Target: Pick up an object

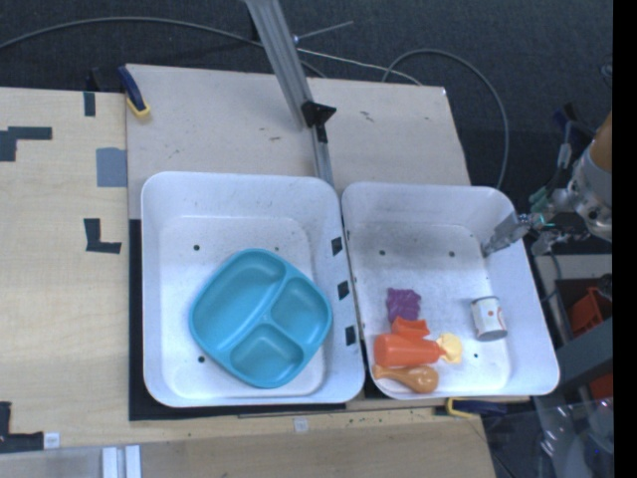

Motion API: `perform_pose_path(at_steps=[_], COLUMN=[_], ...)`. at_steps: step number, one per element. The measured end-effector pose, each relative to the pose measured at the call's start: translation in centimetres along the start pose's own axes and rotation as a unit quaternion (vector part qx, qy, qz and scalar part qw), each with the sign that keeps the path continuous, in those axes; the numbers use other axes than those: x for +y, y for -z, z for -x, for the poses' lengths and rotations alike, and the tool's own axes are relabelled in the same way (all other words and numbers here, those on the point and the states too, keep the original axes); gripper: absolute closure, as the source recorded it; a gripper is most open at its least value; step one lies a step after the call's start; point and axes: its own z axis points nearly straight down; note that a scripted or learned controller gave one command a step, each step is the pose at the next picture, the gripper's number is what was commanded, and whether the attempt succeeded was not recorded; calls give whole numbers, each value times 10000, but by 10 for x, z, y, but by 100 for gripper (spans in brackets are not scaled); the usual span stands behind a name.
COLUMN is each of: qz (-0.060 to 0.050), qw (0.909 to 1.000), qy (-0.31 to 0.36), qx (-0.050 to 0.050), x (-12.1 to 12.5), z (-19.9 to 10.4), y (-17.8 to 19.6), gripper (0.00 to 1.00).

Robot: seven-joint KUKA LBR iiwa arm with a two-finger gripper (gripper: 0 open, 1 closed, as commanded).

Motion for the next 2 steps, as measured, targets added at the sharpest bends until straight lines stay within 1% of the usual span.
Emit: perform_pose_path(at_steps=[1,2], qz=[0,-21], qw=[10000,10000], qy=[-1,-3], qx=[1,0], x=[0,-2], z=[0,-2], y=[0,-44], gripper=[0,0])
